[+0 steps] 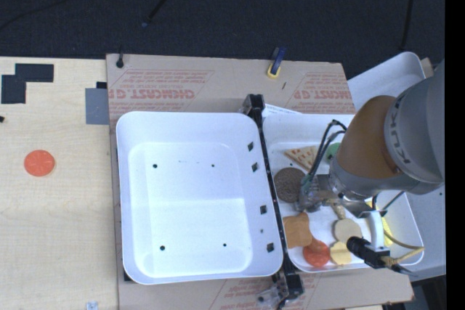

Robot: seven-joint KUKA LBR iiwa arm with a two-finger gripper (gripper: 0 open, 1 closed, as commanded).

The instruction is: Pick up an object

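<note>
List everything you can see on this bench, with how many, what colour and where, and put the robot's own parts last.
Bins: two, white; left bin, right bin.
Toy food: several pieces in the right bin: brown round, tan square, red round, pale yellow pieces, tan waffle piece.
Disc: one, orange, on the wooden bench at left.
Clamp: one, blue and yellow, on the cardboard's far edge.
Arm: one, grey with orange band, above the right bin.
Claw: one, dark, low over the right bin's food.
</note>
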